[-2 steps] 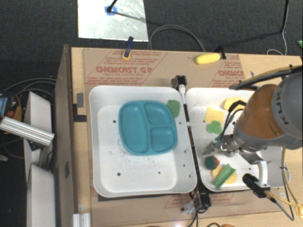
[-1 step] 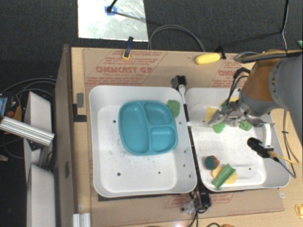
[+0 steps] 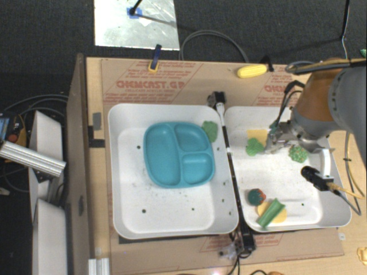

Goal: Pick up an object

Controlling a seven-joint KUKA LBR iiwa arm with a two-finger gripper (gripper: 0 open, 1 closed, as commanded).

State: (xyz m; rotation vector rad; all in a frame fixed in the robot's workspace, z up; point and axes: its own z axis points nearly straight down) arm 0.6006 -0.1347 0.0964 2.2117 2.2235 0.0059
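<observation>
My gripper (image 3: 276,141) hangs low over the back of the right bin (image 3: 335,211), with the arm coming in from the right. Just left of it lie a yellow block (image 3: 258,136) and a green leafy toy (image 3: 254,148). To the gripper's right sits another green leafy piece (image 3: 297,153). Nothing can be seen held in the gripper. Toward the bin's front lie a small teal and orange ball (image 3: 256,196) and a green and yellow stick-like toy (image 3: 270,212).
The left bin (image 3: 126,211) holds a blue divided plate (image 3: 178,154), with a pale green lump (image 3: 211,130) at the plate's back right corner. A yellow object (image 3: 251,71) lies on the bench behind the bins. A raised ridge (image 3: 229,171) separates the two bins.
</observation>
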